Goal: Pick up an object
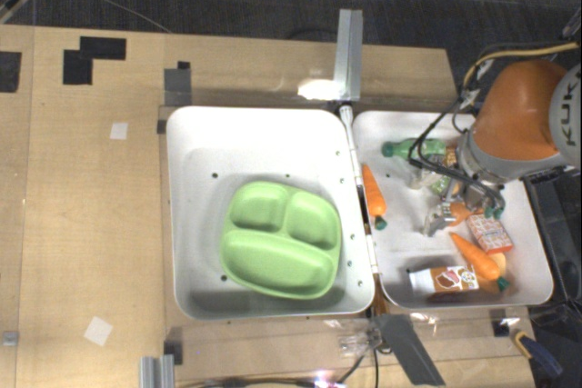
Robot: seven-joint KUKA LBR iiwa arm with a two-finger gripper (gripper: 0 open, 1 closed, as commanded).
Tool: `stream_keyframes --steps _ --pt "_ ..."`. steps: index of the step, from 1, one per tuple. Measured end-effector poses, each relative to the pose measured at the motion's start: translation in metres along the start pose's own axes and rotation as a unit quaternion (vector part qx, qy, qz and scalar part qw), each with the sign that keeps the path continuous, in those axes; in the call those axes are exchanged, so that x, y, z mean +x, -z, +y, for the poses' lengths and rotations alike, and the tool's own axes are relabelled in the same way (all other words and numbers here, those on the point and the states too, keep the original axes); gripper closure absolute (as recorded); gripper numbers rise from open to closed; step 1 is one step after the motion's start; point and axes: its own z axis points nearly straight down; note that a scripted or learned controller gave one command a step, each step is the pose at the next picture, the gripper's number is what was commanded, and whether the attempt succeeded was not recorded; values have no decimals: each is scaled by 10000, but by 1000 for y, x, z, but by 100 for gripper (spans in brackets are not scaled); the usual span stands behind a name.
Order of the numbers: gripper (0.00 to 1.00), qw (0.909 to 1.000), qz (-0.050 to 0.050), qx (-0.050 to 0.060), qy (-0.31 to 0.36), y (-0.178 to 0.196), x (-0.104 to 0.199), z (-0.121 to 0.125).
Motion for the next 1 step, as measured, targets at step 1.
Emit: stream_keyframes --steps 1 --pt "0 9879 -3 1 1553 1 23 -5"
